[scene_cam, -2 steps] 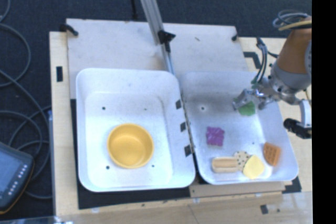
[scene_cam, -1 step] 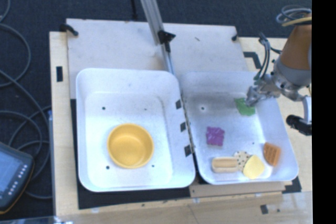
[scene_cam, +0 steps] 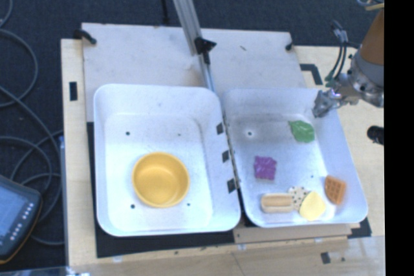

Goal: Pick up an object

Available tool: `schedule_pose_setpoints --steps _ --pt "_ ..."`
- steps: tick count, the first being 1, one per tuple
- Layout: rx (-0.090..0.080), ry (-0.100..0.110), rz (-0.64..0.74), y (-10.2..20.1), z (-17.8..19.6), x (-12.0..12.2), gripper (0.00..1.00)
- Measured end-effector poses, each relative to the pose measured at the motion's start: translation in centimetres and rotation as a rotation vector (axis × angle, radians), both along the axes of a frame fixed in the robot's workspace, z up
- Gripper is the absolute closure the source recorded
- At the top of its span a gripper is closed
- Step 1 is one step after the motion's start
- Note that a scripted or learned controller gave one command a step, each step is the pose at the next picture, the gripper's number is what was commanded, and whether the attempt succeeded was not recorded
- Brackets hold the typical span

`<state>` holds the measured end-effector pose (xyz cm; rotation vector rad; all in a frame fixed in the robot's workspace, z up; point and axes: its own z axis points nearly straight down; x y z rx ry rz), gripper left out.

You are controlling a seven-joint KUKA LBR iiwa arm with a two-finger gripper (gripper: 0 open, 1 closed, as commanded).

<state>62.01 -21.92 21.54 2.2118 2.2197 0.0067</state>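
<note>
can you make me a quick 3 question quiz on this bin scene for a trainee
1. True or false: the yellow bowl sits in the same bin as the purple toy.
2. Which item lies nearest the gripper? A) the green toy B) the hot-dog bun C) the waffle piece
3. Fill in: the gripper hangs over the right bin's far ____ corner.

Key
1. False: the bowl is alone in the left bin.
2. A.
3. Right.
</note>
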Motion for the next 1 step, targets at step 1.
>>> schedule_pose_setpoints --steps 1 --pt "0.0 -0.001 0.001 0.31 6.24 0.79 1.0"
